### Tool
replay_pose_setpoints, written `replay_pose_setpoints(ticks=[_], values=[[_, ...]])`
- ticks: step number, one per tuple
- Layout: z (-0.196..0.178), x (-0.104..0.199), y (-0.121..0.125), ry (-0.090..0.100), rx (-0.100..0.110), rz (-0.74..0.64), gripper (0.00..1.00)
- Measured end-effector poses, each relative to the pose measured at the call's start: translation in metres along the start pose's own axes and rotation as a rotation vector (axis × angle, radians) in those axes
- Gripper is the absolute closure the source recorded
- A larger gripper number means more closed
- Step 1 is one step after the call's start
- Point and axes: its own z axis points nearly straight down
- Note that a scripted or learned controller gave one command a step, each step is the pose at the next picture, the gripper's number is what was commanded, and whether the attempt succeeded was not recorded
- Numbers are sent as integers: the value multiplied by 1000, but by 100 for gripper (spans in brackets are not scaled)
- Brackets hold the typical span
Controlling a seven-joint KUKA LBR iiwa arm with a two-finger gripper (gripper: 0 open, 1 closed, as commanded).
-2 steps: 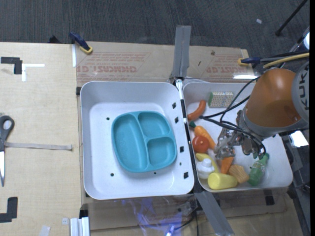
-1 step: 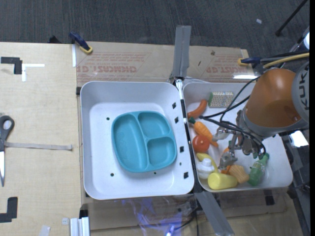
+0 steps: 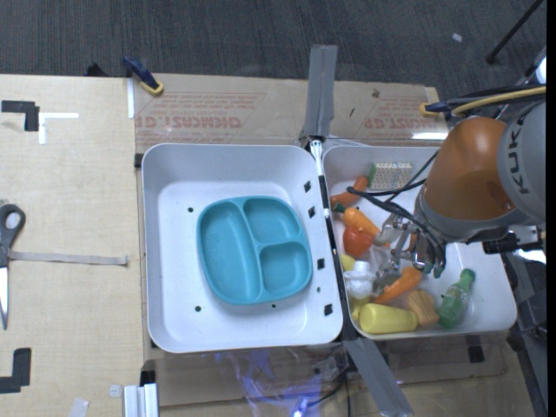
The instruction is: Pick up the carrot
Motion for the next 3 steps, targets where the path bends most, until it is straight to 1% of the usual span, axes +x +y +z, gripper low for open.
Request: replay_pose_setpoints(ticks=[1,2,3], values=[[-10,-2,1,-6,0,-3,100],[-10,-2,1,-5,0,-2,0],[-20,-5,2,-11,0,-5,100]])
